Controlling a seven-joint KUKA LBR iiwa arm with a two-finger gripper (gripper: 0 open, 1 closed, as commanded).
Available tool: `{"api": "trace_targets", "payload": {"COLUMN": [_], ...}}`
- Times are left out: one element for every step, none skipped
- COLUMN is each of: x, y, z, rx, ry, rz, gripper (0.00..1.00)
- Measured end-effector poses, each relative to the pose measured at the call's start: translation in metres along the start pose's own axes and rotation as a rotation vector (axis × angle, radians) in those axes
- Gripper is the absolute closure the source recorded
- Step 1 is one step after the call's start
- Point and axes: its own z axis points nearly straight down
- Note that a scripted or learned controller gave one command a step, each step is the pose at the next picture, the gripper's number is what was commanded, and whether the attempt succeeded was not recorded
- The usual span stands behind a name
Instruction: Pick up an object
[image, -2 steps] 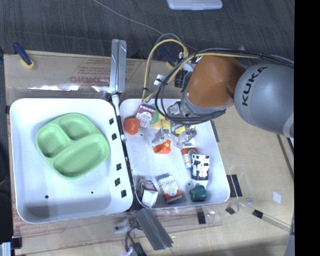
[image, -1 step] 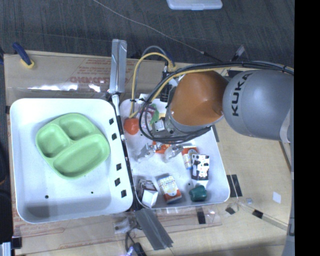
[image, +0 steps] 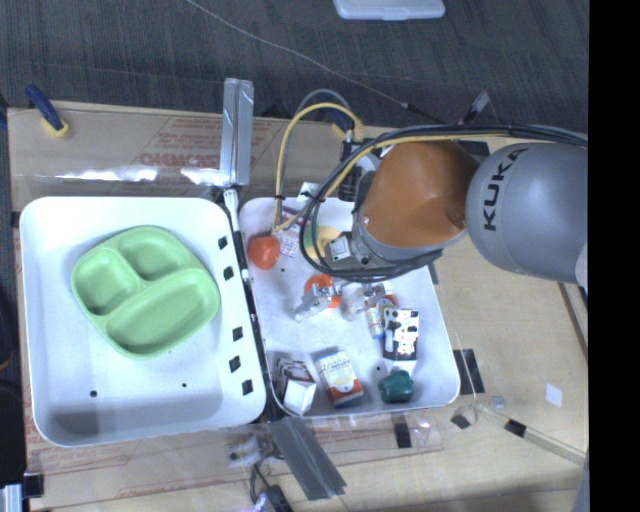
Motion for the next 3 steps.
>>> {"api": "trace_targets", "payload": {"x": [-0.032, -0.033, 0.048], "y": [-0.015, -0.016, -0.012], "z": [0.0, -0.011, -0.024], "rx": [0.001, 0.003, -0.001], "ry": [0.0, -0.002, 0.001], "rz": [-0.116, -0.118, 0.005], "gripper": [0.0, 1.0, 1.0]}}
